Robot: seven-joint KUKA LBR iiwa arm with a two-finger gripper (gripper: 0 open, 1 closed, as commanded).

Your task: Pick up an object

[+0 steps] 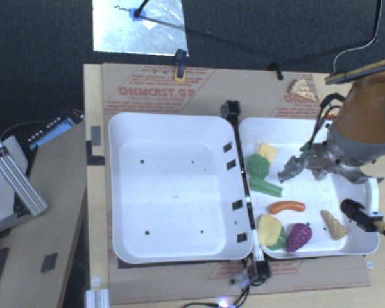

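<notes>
My gripper (291, 171) hangs over the middle of the right bin (366, 248), pointing left, with nothing visibly in it. Just left of it lie a green broccoli-like toy (257, 165), a yellow block (267, 151) and a green stick (265, 186). Below the gripper lies an orange sausage shape (287, 206). Along the bin's front are a yellow toy (268, 228), purple grapes (299, 236) and a tan cone (334, 224).
The left bin (125, 172) sits beside the right one, with a black divider with clips (239, 178) between them. A pizza-slice toy (303, 90) lies on the cardboard behind the right bin. A yellow-and-blue clamp (179, 66) holds the board's far edge.
</notes>
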